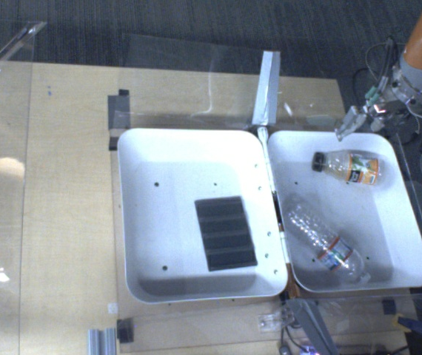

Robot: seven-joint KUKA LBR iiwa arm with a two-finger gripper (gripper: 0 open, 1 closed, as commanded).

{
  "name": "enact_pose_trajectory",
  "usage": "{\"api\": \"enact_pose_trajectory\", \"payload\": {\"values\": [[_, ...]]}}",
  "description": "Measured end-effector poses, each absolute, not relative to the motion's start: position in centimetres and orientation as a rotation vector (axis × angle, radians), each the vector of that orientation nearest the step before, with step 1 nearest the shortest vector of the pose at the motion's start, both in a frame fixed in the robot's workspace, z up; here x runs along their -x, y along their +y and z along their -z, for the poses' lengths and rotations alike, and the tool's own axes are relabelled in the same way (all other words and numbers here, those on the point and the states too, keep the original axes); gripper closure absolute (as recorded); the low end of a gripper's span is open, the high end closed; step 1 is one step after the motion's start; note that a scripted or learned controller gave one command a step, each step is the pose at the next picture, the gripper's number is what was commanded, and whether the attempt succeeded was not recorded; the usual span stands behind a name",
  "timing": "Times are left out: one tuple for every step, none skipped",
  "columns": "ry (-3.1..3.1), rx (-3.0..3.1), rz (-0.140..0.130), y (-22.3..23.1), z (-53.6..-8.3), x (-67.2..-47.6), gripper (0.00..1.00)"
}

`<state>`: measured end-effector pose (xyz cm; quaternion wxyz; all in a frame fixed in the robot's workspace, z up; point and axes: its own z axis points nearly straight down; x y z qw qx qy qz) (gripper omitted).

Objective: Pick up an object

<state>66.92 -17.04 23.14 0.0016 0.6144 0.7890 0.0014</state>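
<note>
Bottle (348,167) lies level, cap pointing left.

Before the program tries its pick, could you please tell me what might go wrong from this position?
1. The gripper hovers over the right bin's back rim, so a straight descent may strike the rim.
2. The small bottle lies on its side and could roll away when touched.
3. The clear plastic bottle also lies flat and, being crinkled, may slip or deform when squeezed.
</note>
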Motion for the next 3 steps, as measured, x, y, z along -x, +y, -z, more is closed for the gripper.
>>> {"api": "enact_pose_trajectory", "payload": {"values": [[2.723, -1.589, 0.015, -16.8, -8.7, -66.4, 0.0], [2.713, -1.576, 0.004, -16.6, -10.1, -66.8, 1.0], [2.743, -1.514, -0.007, -11.5, -18.1, -67.1, 1.0]]}}
